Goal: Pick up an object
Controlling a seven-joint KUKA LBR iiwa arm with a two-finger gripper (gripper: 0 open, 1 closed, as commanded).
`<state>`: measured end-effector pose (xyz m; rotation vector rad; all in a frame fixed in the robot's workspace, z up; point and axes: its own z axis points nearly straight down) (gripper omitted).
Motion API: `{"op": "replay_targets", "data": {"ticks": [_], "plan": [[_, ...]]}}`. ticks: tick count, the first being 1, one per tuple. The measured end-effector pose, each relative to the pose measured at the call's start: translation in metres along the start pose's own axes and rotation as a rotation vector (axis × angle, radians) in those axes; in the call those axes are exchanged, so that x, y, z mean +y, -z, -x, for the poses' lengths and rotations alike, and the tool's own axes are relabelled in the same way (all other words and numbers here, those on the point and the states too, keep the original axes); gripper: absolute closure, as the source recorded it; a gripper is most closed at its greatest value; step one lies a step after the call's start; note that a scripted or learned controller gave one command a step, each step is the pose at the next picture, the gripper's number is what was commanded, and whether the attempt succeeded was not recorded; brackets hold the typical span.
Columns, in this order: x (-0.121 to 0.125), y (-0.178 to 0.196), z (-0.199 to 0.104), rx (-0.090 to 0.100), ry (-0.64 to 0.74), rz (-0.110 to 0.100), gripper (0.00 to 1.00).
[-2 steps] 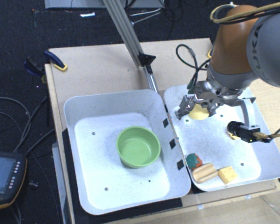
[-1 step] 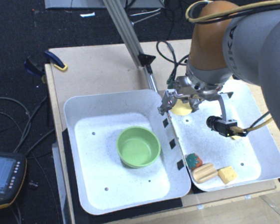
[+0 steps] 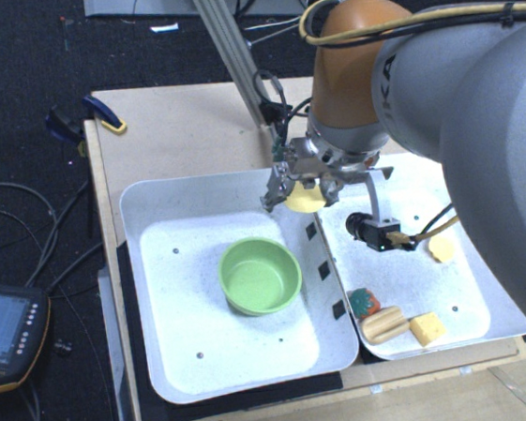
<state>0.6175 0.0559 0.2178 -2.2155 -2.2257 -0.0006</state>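
The grey arm with its orange band reaches in over the right bin, and the gripper hangs above the far end of the ridge where the two bins meet. A pale yellow, rounded object sits between its metal fingers, which are closed against it, so it appears to be gripped; most of the object is hidden by the fingers, and its exact shape cannot be told.

Below and to the left of the gripper lies the left bin, holding an upright light green bowl. Below and to the right of the gripper, in the right bin, are a tan wooden cylinder lying on its side, a yellow block beside it, another pale yellow piece nearer the arm, and a small red and green item touching the cylinder.
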Motion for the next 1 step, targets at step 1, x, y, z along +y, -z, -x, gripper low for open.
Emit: {"op": "replay_targets", "data": {"ticks": [1], "plan": [[0.0257,-0.0009,-0.0400,0.000,-0.001,0.000,1.00]]}}
